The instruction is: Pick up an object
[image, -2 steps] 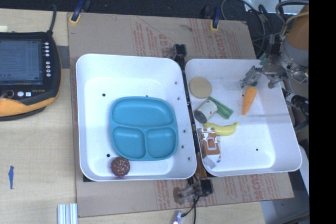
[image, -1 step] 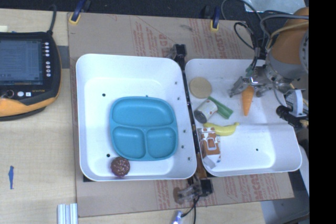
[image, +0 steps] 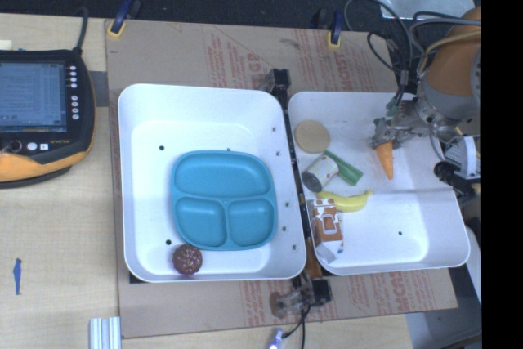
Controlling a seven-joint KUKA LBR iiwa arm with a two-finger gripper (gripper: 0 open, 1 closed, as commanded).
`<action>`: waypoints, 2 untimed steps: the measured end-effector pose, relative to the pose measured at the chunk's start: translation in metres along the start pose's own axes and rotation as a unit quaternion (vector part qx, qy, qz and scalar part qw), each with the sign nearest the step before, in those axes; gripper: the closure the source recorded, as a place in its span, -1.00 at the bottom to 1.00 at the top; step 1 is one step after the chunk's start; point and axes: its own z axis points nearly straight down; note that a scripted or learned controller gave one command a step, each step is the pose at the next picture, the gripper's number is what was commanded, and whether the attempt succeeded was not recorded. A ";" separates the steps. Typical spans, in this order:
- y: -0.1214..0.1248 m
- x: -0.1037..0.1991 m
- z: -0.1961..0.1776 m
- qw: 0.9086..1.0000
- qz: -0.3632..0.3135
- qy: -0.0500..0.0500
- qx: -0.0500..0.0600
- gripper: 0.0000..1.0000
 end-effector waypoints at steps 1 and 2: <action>-0.019 0.061 -0.037 1.000 0.001 0.001 0.000 1.00; -0.025 0.158 -0.090 1.000 0.000 0.001 -0.002 1.00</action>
